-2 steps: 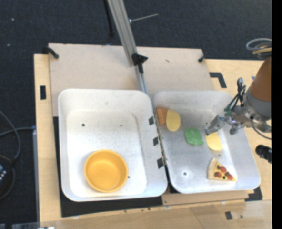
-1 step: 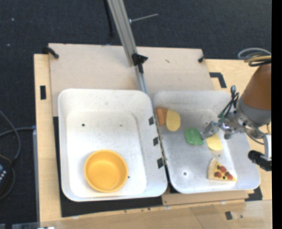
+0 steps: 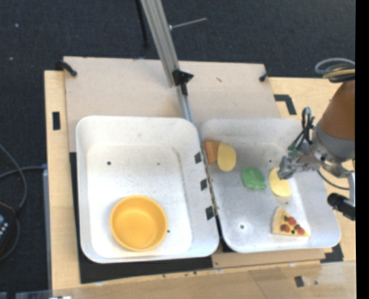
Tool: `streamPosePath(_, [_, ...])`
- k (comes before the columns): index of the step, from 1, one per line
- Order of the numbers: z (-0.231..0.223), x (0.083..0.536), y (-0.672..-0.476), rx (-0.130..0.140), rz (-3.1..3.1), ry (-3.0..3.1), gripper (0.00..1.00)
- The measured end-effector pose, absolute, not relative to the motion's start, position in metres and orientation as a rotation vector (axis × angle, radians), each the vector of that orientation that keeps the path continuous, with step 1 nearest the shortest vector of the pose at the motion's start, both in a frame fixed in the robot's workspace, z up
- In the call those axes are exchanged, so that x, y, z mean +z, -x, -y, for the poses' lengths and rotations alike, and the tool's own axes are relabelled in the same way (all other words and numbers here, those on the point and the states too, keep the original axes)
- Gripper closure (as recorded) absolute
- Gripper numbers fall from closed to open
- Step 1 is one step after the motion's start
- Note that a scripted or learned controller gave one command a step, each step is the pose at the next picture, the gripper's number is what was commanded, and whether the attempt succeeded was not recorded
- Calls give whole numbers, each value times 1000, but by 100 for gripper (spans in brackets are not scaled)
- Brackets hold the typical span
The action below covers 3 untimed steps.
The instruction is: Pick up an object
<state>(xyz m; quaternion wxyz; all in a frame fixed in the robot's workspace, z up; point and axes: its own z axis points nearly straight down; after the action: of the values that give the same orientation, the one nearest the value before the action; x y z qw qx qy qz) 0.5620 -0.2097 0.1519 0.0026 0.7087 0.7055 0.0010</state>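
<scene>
The pale yellow round piece [image 3: 281, 187] lies on the floor of the right bin [image 3: 259, 238], toward its right half, just right of a green leafy piece [image 3: 253, 178]. The two are close but I cannot tell whether they touch. The gripper [image 3: 287, 169] sits directly over the upper edge of the yellow round piece, reaching in from the right; its tip looks to be at or just above the piece. Contact cannot be confirmed at this angle. Gripper state: cannot tell, the tip is too small and dark to read. Nothing is visibly lifted.

Other contents of the right bin: a pizza slice toy [image 3: 288, 223] with red spots lies near the front right corner, below the yellow round piece and apart from it. Against the left wall sits a yellow oval piece [image 3: 227, 157], with an orange-brown piece [image 3: 211, 151] touching its left side, hard against the bin's rim.

The arm [image 3: 338, 120] shows its orange band and grey wrist above the right bin's right edge, with cables alongside.

The left bin [image 3: 97, 136] holds a yellow bowl [image 3: 138, 222], upright, in the front half, slightly left of centre.

Both bins sit side by side on a tan bench [image 3: 122, 80]. An aluminium rail [image 3: 161, 33] runs diagonally from the top of the view down to the gap between the bins.
</scene>
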Motion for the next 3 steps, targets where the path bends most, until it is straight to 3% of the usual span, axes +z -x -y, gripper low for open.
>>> streamPosePath(3, [218,298,-555,0,-2222,-2216,100])
